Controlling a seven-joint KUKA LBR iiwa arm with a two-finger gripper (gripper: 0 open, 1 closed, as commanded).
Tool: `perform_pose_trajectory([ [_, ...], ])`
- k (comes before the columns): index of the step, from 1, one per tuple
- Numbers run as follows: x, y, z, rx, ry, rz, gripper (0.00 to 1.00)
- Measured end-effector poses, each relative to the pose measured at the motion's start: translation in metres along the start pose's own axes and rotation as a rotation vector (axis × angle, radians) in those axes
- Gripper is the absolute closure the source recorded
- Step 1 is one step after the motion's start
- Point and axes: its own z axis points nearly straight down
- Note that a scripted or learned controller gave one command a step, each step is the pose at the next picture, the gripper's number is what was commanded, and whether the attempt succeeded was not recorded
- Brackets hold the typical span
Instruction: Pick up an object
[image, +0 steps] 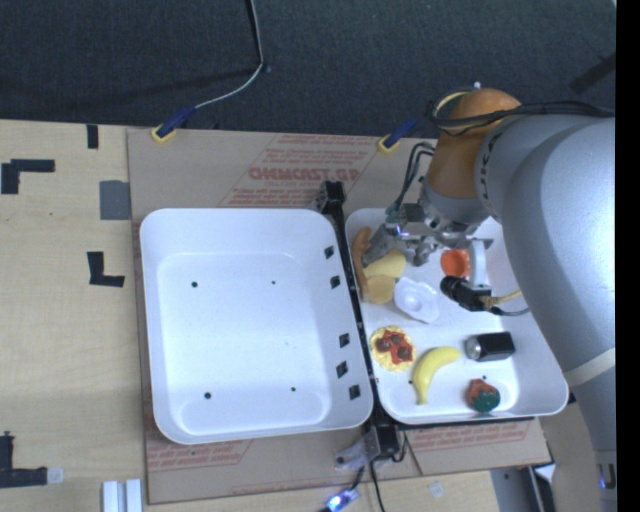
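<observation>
Overhead, two white bins are seen side by side on a brown cardboard sheet (290, 180) laid over a pale wooden bench (60, 330). The left bin (160, 300) is seen with only small dark dots on its floor. The right bin (530, 390) is crowded with small objects and is entered by the grey arm (560, 220) from the right, its orange band (462, 150) seen above the wrist.

The gripper (420, 240) is lowered over the far part of the right bin, above a pale yellow lump (383, 275) near the dividing edge. Whether it is released or clenched cannot be told, as its tip is hidden by the wrist hardware, and nothing can be made out in its grasp.

Just beside the lump, a crumpled white object (417, 300) is seen, with a small orange object (455, 262) close to it on the right. Nearer the camera, a round yellow piece with red spots (393, 346) is set beside a banana (432, 368). A dark block with a silver end (490, 346) lies to the banana's right, and a red and green object (483, 395) rests near the bin's front rim.

A black cable (262, 50) is trailed across the dark backdrop behind the bench
</observation>
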Motion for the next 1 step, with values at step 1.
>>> perform_pose_trajectory([
  [1, -0.0459, -0.0015, -0.0062, -0.003, 0.008, -0.001, 0.0],
])
